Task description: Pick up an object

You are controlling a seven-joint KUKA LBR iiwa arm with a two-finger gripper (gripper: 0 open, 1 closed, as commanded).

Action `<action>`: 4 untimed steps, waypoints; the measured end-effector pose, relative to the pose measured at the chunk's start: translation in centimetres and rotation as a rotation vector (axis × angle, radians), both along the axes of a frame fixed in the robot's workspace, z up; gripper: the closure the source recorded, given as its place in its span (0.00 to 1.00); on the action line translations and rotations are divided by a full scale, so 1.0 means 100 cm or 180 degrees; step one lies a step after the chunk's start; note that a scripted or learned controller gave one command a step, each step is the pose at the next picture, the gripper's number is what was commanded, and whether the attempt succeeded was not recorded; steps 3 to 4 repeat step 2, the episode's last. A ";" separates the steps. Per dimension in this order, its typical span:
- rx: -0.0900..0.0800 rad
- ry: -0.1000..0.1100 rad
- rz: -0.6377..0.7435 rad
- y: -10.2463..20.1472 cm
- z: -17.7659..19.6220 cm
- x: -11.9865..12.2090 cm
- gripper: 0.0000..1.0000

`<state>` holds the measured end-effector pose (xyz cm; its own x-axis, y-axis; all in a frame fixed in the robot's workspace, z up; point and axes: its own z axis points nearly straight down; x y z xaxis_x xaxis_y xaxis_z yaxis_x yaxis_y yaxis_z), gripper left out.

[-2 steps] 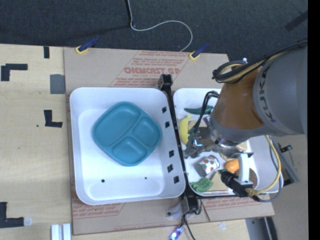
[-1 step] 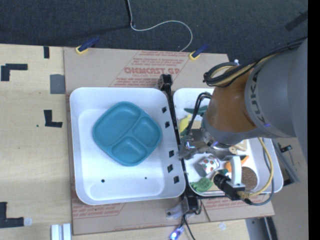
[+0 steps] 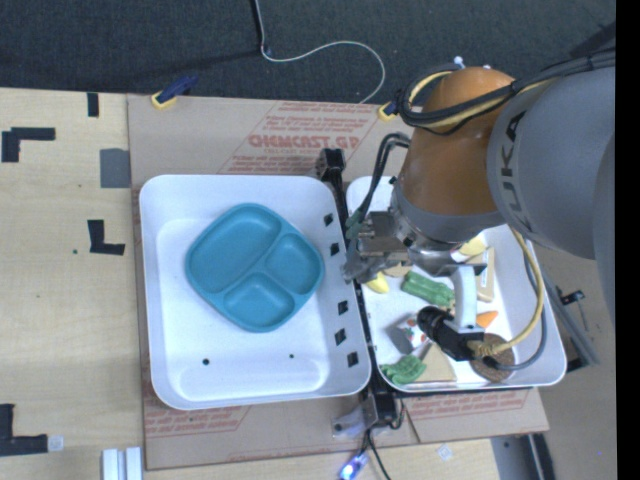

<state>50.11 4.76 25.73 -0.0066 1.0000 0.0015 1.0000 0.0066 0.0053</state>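
The gripper (image 3: 372, 260) hangs low in the right bin (image 3: 450, 371), close against its left wall beside the divide between the two bins. Whether it is open or closed cannot be told from this angle, and nothing shows in its grasp. The arm (image 3: 455, 158) covers the far half of that bin.

The objects to pick lie in the near half, crowded together. A yellow piece (image 3: 377, 285) sits just under the gripper, near the left wall. A green piece (image 3: 428, 289) lies just right of it, then a white tube (image 3: 466, 293) and an orange bit (image 3: 486, 319). A grey piece (image 3: 410, 336) lies nearer the middle. A leafy green piece (image 3: 404, 370) rests close to the near rim by the left corner.

The left bin (image 3: 250, 373) holds a blue plate (image 3: 257, 266), set toward its far side. Bare floor runs along that bin's near edge and left edge.
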 end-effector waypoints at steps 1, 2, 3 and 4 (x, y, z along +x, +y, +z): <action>0.0004 -0.0020 -0.0007 0.008 0.127 -0.017 1.00; -0.0003 0.0010 -0.0006 0.035 0.162 -0.017 1.00; -0.0003 0.0010 -0.0006 0.035 0.162 -0.017 1.00; -0.0003 0.0010 -0.0006 0.035 0.162 -0.017 1.00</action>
